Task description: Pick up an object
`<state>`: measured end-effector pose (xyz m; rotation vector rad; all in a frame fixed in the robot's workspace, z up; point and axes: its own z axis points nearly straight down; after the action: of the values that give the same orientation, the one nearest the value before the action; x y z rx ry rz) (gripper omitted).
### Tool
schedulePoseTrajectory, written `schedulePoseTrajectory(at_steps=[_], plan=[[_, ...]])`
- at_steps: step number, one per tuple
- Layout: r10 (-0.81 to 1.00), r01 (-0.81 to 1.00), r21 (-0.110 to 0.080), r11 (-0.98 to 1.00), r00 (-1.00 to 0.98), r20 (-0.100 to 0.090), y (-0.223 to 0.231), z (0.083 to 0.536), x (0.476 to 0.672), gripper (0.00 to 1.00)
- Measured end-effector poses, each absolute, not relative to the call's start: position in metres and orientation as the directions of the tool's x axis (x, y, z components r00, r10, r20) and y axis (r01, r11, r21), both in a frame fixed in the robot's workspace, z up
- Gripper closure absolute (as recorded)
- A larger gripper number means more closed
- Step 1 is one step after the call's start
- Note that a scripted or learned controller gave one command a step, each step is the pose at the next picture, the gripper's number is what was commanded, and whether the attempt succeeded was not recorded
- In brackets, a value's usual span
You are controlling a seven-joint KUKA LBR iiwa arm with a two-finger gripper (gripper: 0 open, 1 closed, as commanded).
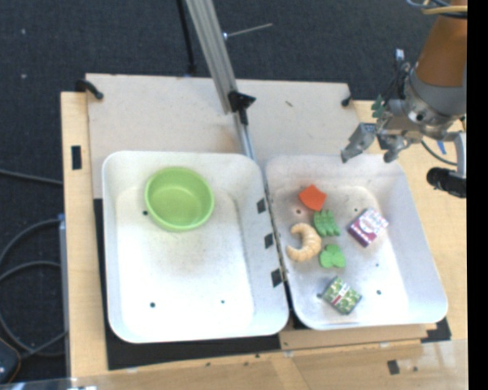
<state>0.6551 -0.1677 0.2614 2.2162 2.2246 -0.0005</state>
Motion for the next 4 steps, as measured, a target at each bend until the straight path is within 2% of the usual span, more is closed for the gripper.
schedulePoseTrajectory(at_steps=[1,2,3,4], plan=[[1.0,1.0,0.0,0.004,-0.004,-0.002,-0.168,0.262,0.655,0.0],[1.0,1.0,-0.003,0.001,-0.001,-0.003,-0.169,0.22,0.654,0.0],[1.0,1.0,-0.004,-0.001,0.001,-0.003,-0.172,0.169,0.643,0.0],[1.0,1.0,0.006,-0.003,0.003,-0.004,-0.18,0.119,0.652,0.0]])
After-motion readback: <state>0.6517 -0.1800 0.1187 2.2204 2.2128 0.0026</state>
